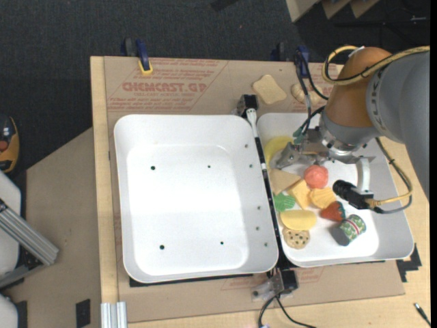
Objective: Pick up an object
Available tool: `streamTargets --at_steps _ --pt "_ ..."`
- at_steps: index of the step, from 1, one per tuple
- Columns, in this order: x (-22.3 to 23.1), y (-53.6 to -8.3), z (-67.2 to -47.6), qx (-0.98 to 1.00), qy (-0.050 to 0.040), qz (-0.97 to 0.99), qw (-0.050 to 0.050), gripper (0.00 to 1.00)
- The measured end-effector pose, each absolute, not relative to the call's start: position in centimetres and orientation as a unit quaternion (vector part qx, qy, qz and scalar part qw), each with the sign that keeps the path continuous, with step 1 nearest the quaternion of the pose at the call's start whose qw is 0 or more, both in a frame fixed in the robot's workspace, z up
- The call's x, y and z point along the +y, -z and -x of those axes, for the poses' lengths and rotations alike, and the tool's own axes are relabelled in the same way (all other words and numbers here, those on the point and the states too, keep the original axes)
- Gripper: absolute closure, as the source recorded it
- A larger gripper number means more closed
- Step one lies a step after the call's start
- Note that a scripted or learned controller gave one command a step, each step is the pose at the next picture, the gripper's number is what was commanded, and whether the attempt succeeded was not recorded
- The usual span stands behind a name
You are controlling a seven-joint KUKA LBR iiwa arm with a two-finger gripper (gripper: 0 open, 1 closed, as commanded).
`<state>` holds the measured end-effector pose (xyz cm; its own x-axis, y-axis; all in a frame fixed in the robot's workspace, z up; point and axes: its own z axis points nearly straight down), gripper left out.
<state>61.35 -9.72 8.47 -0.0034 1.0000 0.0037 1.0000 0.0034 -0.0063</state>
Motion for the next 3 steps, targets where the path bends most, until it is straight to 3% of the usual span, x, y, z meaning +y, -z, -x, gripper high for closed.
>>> streamTargets --at_steps 1,2,3 --pt "-10.1 -9.6 -61.6 -0.707 0.0003 0.707 -0.001 1.0" --pt "-2.9 -26.7 -64.9 -0.71 0.0085 0.704 -0.008 1.0" --pt "3.4 -41.5 -66.9 -0.71 0.0088 0.704 -0.007 1.0"
